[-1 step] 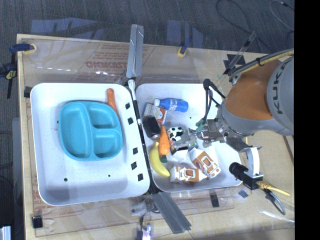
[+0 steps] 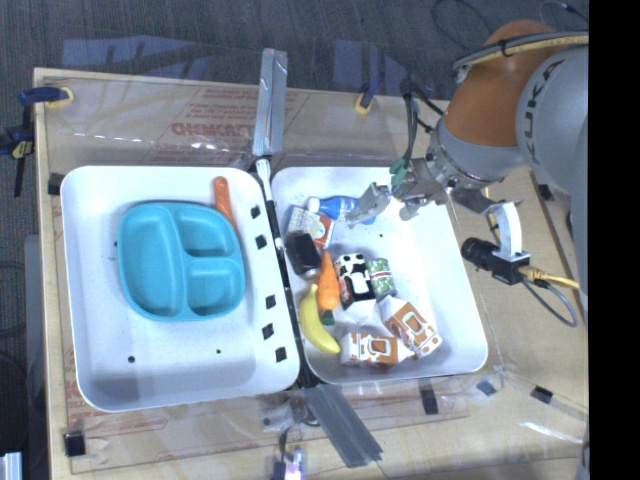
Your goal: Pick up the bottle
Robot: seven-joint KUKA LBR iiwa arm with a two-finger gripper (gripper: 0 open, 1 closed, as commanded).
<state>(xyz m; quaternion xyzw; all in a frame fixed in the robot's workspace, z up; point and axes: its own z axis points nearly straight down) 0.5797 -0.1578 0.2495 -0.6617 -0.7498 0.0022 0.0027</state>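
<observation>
- Gripper point(image 2: 385, 200): over the right bin point(image 2: 455, 268), toward its 12 o'clock rim; whether the jaws are spread or pressed together cannot be told.
- Bottle point(image 2: 335, 208): white with blue, lying in the right bin at about 11 o'clock, just beside the gripper, at its 9 o'clock.
- Left bin point(image 2: 90, 298): holds a blue divided tray point(image 2: 180, 261).
</observation>
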